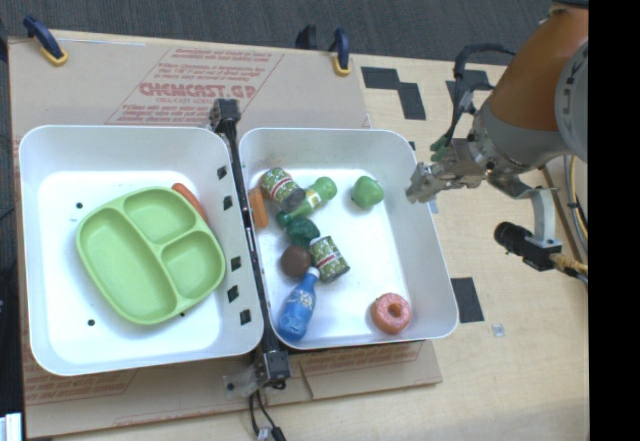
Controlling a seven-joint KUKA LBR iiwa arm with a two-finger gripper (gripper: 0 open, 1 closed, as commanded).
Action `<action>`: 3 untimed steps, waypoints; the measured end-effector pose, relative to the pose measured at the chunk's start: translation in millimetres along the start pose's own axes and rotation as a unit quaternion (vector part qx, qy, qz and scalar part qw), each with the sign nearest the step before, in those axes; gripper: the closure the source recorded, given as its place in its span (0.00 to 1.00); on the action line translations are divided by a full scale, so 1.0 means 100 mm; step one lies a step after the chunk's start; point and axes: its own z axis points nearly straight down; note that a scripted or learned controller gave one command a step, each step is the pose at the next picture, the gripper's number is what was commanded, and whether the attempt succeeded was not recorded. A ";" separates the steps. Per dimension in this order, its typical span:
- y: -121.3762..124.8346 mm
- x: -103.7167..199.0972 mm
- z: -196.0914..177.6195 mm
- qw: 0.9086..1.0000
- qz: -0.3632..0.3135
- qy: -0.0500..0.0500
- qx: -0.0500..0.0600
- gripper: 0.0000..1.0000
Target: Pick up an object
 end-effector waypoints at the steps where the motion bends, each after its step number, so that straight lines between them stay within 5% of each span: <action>1: 0.40 0.00 0.18 1.000 0.000 0.001 0.002 1.00; 2: 0.40 0.00 0.18 1.000 0.000 0.001 0.002 0.00; 3: 0.12 0.02 1.56 1.000 0.000 0.002 0.003 0.00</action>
